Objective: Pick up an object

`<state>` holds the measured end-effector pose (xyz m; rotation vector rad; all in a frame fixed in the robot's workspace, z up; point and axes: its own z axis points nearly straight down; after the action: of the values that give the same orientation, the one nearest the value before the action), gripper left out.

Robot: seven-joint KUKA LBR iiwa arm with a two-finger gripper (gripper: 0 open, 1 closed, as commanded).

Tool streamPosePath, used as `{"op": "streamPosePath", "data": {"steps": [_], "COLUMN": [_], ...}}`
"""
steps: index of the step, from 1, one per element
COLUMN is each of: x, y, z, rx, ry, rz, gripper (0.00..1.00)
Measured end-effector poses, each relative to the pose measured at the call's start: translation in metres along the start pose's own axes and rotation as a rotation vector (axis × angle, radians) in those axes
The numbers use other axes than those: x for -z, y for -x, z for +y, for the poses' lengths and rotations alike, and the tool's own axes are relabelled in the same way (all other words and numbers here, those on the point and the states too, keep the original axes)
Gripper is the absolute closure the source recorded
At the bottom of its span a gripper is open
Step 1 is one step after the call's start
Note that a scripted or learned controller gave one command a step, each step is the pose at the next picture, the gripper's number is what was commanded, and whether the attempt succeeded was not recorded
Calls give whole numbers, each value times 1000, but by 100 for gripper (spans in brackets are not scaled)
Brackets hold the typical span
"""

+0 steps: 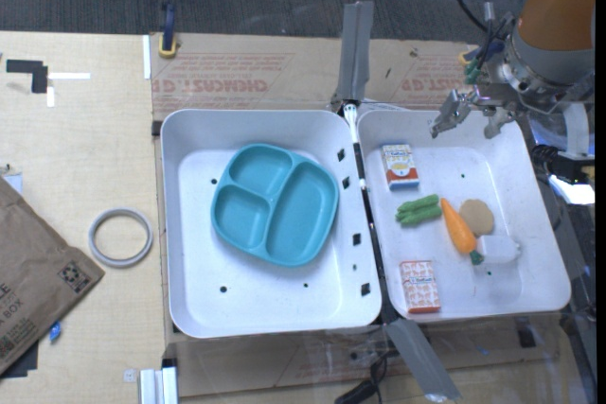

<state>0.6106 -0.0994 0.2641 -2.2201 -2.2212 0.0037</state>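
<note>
The claw [471,116] hangs spread wide, holding nothing, at 12 o'clock over the right bin [540,203]. The carrot [458,225], at 5 o'clock from it, touches the beans [418,209]; a grab could pinch both or slip.

Two shallow white bins sat side by side. The left bin [180,232] held a teal three-compartment plate [275,203] near its centre. In the right bin [540,279], a small carton with a blue top [400,166] lay at 11 o'clock, a green bean pod [418,209] just below it, an orange carrot [458,225] at centre touching a tan potato [477,216] at its 3 o'clock, and a red-patterned carton [419,286] at 7 o'clock. A grey tape ring [120,236] lay on the bench at the left bin's 9 o'clock.
</note>
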Motion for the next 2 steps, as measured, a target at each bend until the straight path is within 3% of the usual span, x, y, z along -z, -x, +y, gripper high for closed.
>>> {"op": "streamPosePath", "data": {"steps": [1, 2], "x": [-109, -38], "y": [50, 24], "z": [-25, -52], "rx": [-64, -296], "ry": [0, 1], "rz": [1, 0], "gripper": [0, 0]}}
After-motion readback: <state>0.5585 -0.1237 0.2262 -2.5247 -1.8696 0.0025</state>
